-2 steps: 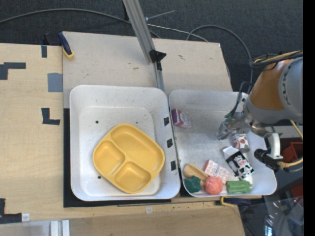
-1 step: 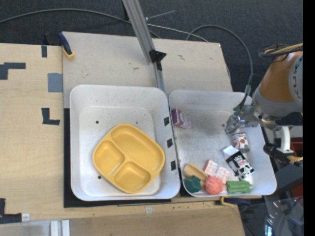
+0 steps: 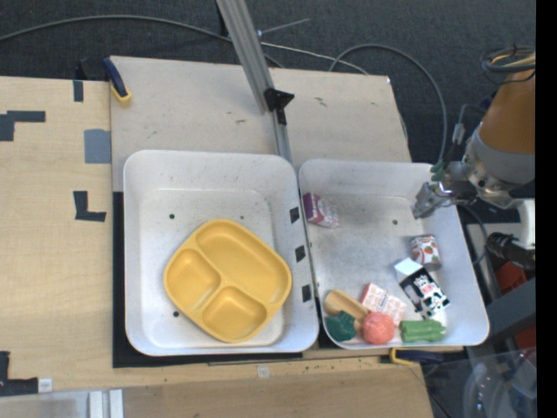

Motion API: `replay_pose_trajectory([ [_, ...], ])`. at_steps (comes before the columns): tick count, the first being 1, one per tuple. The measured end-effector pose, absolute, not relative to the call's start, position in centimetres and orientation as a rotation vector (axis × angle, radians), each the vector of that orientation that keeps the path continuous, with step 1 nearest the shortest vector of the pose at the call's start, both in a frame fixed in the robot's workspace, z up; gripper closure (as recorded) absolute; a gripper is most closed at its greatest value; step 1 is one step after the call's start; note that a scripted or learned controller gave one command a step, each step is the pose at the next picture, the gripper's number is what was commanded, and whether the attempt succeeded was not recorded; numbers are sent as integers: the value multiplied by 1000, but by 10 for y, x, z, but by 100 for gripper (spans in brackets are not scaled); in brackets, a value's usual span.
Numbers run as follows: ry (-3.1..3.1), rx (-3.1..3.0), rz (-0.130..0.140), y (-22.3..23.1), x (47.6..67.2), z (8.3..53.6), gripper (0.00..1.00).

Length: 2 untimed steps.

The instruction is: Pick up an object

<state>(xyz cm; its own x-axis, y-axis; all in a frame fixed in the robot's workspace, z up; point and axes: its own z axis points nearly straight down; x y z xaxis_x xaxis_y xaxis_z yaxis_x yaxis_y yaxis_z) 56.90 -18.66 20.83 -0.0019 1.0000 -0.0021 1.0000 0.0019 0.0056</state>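
pincer (image 3: 428,197) hovers at the right bin's (image 3: 365,177) far right rim, its spread impossible to tell, with the small red-and-white carton (image 3: 425,250) lying just below it, toward the bin's near edge.

A grey arm (image 3: 500,159) with a broad orange band and a small metallic end effector (image 3: 428,198).

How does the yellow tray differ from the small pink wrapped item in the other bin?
The yellow tray is far larger than the pink wrapped item. The tray is plain yellow with three compartments; the item is pinkish and crinkled. The tray lies in the left bin, the item in the right bin.
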Motion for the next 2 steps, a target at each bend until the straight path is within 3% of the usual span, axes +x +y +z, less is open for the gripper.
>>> replay_pose_trajectory([
  [1,2221,2216,3,-186,570,251,100],
  [2,2230,2215,0,-133,579,237,100],
])
